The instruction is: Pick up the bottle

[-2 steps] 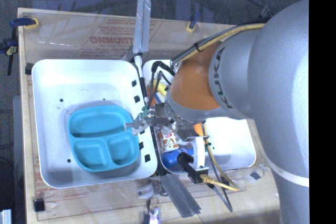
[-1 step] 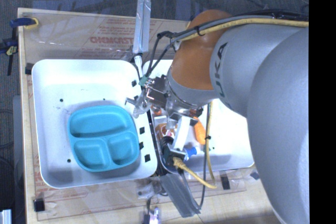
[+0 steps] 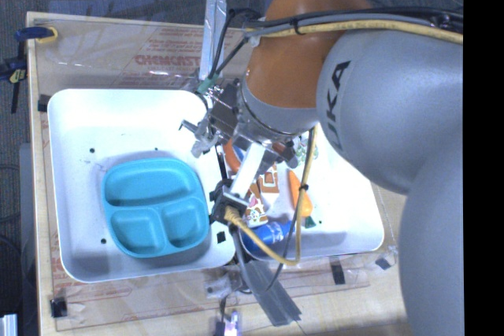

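camera view | bottle [image 3: 270, 233] in right bin [image 3: 356, 210], apart from pincer [image 3: 201, 136] | pincer opening unclear

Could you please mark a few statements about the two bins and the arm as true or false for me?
1. A blue tray lies flat in the left-hand bin. True.
2. The tray has three compartments. True.
3. The arm reaches over the left-hand bin's outer left wall. False: it hangs over the right-hand bin, close to the wall between the two bins.
4. The right-hand bin holds only white things. False: orange packaging and a blue thing lie in it.
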Action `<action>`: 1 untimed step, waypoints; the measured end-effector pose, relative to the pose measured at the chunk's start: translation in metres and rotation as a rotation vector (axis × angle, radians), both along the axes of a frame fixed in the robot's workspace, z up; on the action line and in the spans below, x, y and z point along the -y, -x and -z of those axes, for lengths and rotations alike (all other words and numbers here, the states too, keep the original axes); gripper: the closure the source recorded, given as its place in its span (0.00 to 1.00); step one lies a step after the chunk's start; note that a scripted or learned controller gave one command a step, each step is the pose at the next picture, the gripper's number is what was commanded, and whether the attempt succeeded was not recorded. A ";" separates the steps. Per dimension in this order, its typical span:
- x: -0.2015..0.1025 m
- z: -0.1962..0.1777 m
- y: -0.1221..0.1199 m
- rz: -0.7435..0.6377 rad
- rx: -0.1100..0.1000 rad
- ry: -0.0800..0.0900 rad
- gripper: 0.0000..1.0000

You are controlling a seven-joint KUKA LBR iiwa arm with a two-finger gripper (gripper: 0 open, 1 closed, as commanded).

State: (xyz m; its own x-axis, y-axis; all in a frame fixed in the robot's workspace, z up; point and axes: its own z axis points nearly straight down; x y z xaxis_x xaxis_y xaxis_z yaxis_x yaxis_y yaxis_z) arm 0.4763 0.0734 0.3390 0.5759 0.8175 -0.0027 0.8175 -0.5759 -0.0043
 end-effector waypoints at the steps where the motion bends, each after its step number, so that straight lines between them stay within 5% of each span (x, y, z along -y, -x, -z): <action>1: -0.084 0.095 0.002 0.117 -0.004 0.002 0.00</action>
